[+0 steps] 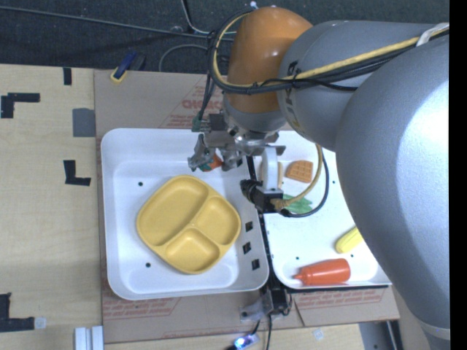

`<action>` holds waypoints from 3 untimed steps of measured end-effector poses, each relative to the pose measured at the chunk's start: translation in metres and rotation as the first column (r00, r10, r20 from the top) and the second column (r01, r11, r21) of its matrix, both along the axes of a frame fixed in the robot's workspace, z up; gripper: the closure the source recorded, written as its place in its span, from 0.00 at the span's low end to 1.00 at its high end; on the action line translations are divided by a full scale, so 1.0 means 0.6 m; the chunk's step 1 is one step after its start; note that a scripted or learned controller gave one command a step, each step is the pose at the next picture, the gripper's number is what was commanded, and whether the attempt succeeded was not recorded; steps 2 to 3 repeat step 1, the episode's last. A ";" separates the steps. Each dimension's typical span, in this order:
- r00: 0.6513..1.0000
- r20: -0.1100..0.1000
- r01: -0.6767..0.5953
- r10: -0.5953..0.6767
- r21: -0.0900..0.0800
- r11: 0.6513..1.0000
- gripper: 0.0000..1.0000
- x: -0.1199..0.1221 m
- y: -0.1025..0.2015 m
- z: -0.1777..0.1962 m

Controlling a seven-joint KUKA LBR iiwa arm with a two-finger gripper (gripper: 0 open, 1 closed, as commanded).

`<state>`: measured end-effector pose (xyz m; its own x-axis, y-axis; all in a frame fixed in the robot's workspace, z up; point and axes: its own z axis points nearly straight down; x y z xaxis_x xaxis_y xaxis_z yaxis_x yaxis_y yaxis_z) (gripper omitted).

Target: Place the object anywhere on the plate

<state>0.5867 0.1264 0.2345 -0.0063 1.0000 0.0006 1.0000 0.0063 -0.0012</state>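
Where the right bin [321, 286] meets its near edge, an orange-red bottle-shaped toy [323, 272] lies on its side. Just behind it a yellow piece [349, 239] shows at the bin's right side, cut off by the grey arm [394, 144], which covers that bin's right edge and far right corner.

Across the wall the two bins share, the left bin [120, 195] carries a yellow divided plate [188, 224] set askew in its middle. White floor lies bare along the bin's left edge, near edge and far left corner, and nothing rests on the plate's three sections.

Further back in the right bin, close to the shared wall, a green leafy item [299, 204] is partly masked by dark hardware and a cable. Behind it sits a tan waffle-like square [298, 170].

Over the left bin's far edge, beyond the plate's far rim, hangs the gripper [211, 159]. Its dark fingers [198, 159] are clamped around a small orange object [212, 164], mostly hidden and too small to name. It hangs clear of the plate. Above it the orange band [259, 42] blocks the far bench.
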 end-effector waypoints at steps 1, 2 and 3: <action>1.000 -0.001 0.004 -0.004 -0.001 1.000 0.00 0.000 -0.005 -0.001; 1.000 -0.001 0.004 -0.004 -0.001 1.000 0.00 0.000 -0.005 -0.001; 1.000 -0.001 0.004 -0.004 -0.001 1.000 0.00 0.000 -0.005 -0.001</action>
